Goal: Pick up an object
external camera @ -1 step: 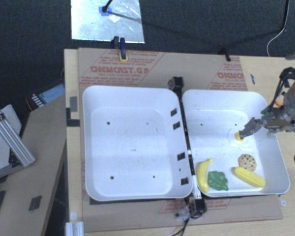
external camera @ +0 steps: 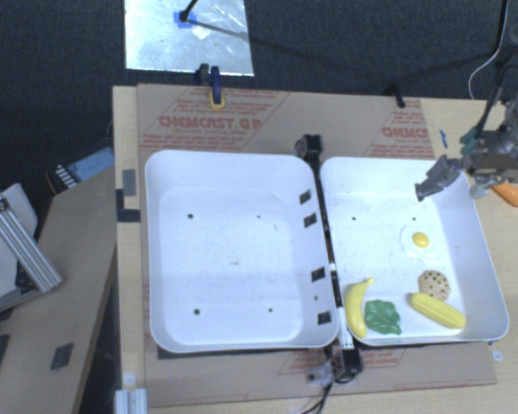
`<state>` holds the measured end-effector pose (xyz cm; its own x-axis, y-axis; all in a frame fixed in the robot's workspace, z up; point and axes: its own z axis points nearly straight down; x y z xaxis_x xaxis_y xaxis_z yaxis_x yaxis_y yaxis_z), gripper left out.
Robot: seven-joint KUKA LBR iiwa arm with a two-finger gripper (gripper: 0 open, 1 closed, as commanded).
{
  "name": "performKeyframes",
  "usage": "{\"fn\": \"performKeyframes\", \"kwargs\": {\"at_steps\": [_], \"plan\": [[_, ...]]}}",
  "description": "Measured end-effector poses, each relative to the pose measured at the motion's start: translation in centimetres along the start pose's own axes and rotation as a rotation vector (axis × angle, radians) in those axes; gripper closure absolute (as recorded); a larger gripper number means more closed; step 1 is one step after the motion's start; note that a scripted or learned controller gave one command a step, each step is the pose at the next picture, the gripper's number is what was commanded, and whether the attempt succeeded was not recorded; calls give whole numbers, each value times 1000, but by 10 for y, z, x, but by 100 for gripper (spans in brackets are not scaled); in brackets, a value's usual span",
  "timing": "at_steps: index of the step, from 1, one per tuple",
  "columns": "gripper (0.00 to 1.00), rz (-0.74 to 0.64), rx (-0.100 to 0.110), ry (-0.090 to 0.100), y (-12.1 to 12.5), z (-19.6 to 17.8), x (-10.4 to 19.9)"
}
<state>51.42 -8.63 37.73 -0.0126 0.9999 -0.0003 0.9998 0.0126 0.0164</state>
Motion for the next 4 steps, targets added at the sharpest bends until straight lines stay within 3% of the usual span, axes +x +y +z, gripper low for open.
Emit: {"fn": "performKeyframes", "kwargs": {"at_steps": [1, 2, 4], "plan": [[0, 1, 6, 2, -26, -62, 58], [0, 3, 3, 2, -23, -148, 108], [0, 15, 11, -3, 107, -156, -2]]}}
